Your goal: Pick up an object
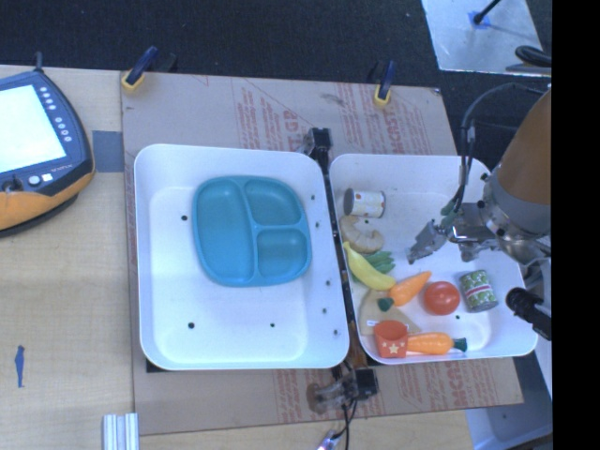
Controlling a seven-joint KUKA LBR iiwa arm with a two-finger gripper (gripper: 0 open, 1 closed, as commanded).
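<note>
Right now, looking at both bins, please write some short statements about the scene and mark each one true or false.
1. The blue divided plate lies in the left bin. True.
2. The tool holds the tomato. False: it hovers over bare floor of the right bin, holding nothing.
3. The banana lies near the divider between the bins. True.
4. The green can sits on the plate. False: it is in the right bin, beside the tomato.

Left bin [164, 251]: blue divided plate [251, 230] sits centre-back, open floor along front and left. Right bin [412, 172]: crowded front-left with banana [367, 268], carrots, tomato [441, 297], can [477, 291]; bare floor along back edge behind small jar [365, 202].
</note>
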